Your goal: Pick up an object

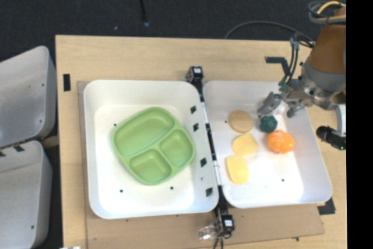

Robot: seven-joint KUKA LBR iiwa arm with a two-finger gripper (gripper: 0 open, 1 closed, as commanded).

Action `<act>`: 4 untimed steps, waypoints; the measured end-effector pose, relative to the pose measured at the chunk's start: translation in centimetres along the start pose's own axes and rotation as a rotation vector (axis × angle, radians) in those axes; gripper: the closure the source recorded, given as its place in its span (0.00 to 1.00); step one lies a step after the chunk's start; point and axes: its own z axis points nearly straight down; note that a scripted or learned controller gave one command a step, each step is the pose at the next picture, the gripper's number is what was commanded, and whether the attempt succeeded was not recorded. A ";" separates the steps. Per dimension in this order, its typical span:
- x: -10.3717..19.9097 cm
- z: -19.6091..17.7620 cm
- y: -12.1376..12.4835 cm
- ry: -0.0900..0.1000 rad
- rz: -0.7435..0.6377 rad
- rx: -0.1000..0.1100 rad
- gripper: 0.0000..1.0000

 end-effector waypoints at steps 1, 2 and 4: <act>0.3 5.9 0.7 0.000 -0.004 -0.001 0.00; 0.1 4.3 0.9 -0.003 -0.002 -0.009 1.00; -0.7 -3.6 1.4 -0.001 -0.007 -0.007 1.00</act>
